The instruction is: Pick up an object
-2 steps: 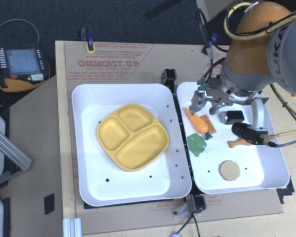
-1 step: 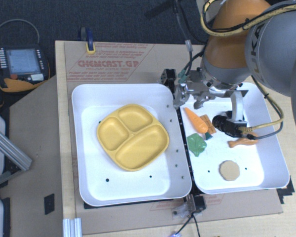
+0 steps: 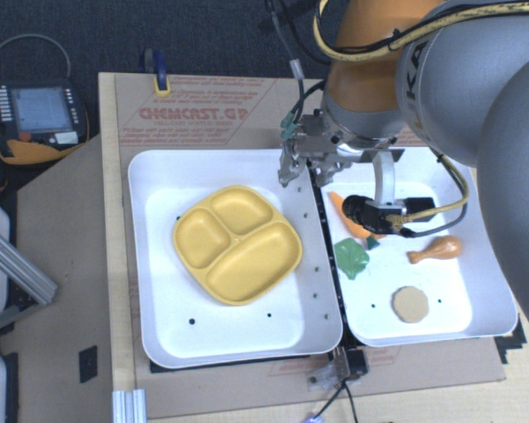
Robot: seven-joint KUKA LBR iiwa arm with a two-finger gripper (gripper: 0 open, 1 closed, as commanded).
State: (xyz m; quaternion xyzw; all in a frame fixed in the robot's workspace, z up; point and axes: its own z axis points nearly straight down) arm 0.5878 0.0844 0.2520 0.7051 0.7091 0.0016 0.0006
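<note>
Hanging over the inner rim of the right bin [image 3: 463, 293], your pincer [image 3: 300, 164], spread or pressed together you cannot tell, has the orange piece [image 3: 339, 206] and green lump [image 3: 351, 257] just to its right, likely strewn apart so each can be gripped singly.

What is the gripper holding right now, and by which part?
Nothing, as far as I can tell: the gripper hangs over the inner rim of the left bin, apart from the yellow plate and the carrot.

The counter [image 3: 203, 117], a brown board with red lettering, carries two shallow white bins side by side, rims touching: left-hand bin [image 3: 154, 236] and right-hand bin [image 3: 463, 302].
</note>
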